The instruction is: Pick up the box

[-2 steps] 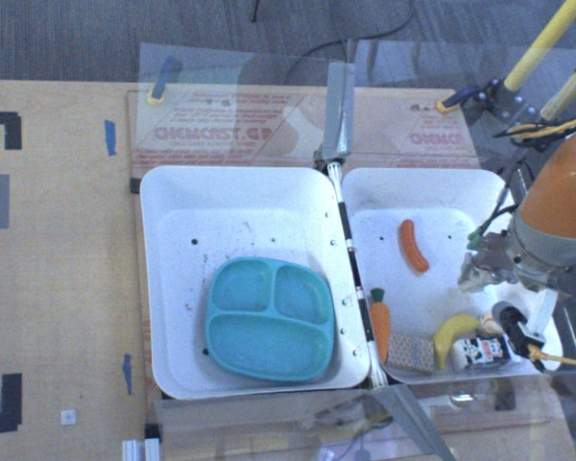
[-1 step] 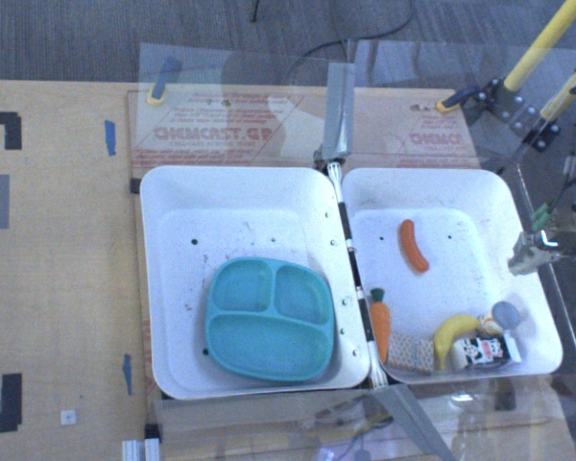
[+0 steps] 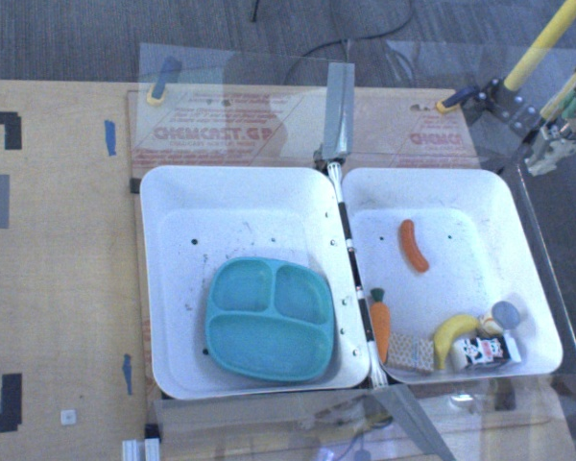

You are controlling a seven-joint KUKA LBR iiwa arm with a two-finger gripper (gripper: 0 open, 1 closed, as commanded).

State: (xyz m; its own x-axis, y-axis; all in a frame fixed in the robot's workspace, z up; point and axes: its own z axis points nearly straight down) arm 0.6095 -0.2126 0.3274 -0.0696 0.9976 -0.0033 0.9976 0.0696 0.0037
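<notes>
You are looking down on two white bins sitting side by side on a wooden bench. The left bin is holding a teal tray with three compartments, lying flat toward its near side. The right bin is holding the rest. A sausage is lying toward the far middle of its floor, well apart from the other things. A carrot is lying along the left wall near the near corner, its green top pointing away from you. Just right of the carrot's tip, a small speckled box is lying against the near wall; this looks like the box you are after, though it is small and hard to read. A banana is curving just right of that box, touching or nearly touching it. Right of the banana, a small carton with dark printing is lying on its side, and a grey round cap is sitting just beyond it by the right wall. The gripper is hanging at the far right, outside the bins and beyond the right bin's far right corner, well apart from the box. It is partly cut by the frame edge, so you cannot tell how its jaws are standing, and nothing is showing in its grasp.
</notes>
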